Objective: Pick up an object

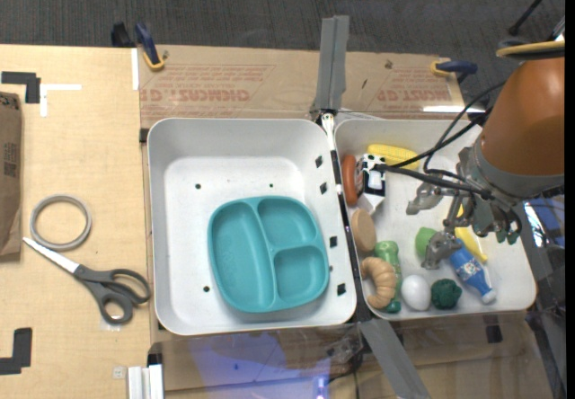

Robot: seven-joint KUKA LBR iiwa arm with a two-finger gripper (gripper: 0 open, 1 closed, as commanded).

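The right bin holds several small objects. Among them are a yellow banana, a black-and-white item, a tan lump, a croissant-shaped piece, a white egg, a dark green piece and a blue-and-white bottle. My gripper hangs over the middle of this bin, open. Its two metal fingers straddle a lime-green object, which lies low in the bin. The arm hides the bin's right part.
The left bin holds a teal divided plate. On the bench to the left lie scissors and a tape roll. A grey divider stands behind the bins. Cables trail from the wrist over the right bin.
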